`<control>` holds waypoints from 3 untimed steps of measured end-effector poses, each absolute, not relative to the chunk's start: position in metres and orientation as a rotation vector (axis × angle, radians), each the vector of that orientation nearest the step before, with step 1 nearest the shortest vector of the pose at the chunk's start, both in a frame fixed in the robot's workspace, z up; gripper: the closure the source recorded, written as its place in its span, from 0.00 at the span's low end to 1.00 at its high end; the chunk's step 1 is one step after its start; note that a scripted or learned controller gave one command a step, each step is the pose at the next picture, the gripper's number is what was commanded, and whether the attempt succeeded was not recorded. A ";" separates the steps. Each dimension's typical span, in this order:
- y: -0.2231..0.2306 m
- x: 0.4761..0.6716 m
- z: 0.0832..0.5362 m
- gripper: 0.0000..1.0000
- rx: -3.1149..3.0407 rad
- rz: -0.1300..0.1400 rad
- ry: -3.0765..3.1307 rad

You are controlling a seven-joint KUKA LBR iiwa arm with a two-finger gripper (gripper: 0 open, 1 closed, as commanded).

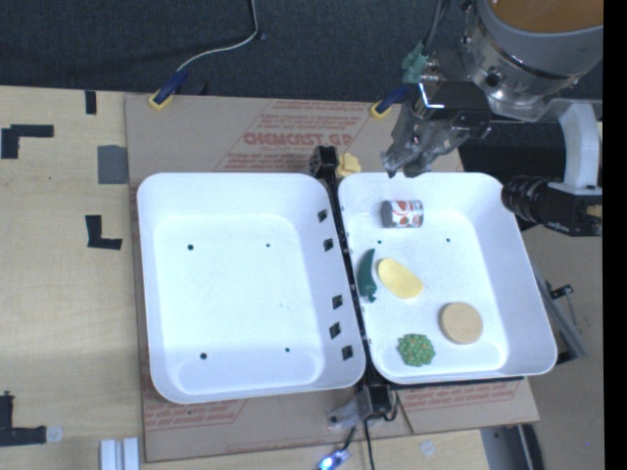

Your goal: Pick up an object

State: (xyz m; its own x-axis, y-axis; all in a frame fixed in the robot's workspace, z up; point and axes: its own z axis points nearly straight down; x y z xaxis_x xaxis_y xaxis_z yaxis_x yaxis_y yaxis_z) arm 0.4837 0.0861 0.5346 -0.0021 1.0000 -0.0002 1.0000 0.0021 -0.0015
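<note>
We found the objects to pick from all lying in the right bin [509, 262]. Nearest its far rim lay a small red and white can [403, 213] on its side. Below it, towards the middle of the bin, a pale yellow lemon-like piece [401, 279] lay touching a dark green curved piece [367, 274], which sat close to the bin's left wall. Nearer the front rim we saw a bumpy green ball [415, 350] and, to its right, a round tan disc [460, 323], the two apart from each other.

The gripper [411, 157] hung above the far rim of the right bin, just beyond the can, and nothing showed between its parts; we could not tell whether it was open or closed. The left bin [235, 282] lay alongside, on a brown cardboard sheet [284, 135] over the bench.
</note>
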 end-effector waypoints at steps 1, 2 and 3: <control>0.096 0.484 0.534 1.00 -2.219 0.002 -2.223; 0.108 0.484 0.534 1.00 -2.219 0.002 -2.223; 0.125 0.484 0.534 1.00 -2.218 0.002 -2.224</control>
State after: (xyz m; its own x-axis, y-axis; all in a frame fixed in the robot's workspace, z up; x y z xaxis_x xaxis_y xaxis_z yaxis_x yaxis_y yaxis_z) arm 0.4837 0.1252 0.5344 -0.0026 1.0000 -0.0001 1.0000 0.0026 -0.0013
